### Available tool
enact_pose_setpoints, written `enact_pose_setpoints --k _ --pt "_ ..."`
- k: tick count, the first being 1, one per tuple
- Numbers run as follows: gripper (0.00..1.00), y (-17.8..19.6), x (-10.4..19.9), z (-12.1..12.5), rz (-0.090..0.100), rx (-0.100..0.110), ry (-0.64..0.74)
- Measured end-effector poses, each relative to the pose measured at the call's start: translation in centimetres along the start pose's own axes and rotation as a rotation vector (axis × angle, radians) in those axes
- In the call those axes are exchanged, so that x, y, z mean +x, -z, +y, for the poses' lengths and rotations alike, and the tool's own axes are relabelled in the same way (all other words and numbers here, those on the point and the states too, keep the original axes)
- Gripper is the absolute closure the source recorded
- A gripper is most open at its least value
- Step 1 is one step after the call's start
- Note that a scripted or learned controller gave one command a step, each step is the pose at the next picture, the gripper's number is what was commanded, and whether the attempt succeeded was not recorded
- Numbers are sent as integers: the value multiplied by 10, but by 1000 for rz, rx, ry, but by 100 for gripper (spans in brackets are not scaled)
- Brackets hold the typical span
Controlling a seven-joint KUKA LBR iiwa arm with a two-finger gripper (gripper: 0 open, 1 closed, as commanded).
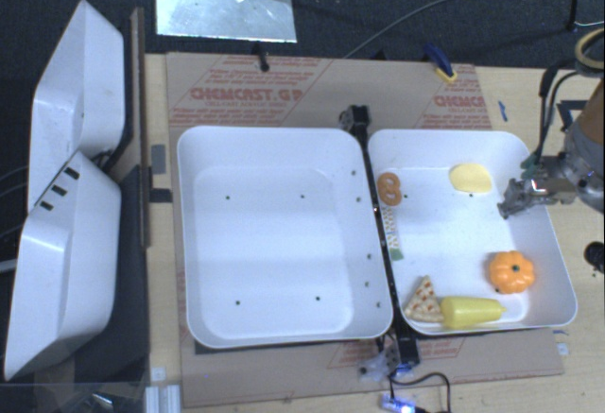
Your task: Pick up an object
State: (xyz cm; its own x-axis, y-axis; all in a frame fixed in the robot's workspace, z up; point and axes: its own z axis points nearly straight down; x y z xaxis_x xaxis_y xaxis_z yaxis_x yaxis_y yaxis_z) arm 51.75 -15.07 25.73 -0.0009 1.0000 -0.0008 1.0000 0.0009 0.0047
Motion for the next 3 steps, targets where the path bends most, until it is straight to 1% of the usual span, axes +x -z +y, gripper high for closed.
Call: enact_pose_setpoints --k 1,2,3 --pt "100 -13 52 18 2 4 3" --pt "100 -15 100 20 2 4 4" --pt "100 -22 143 39 1 4 3"
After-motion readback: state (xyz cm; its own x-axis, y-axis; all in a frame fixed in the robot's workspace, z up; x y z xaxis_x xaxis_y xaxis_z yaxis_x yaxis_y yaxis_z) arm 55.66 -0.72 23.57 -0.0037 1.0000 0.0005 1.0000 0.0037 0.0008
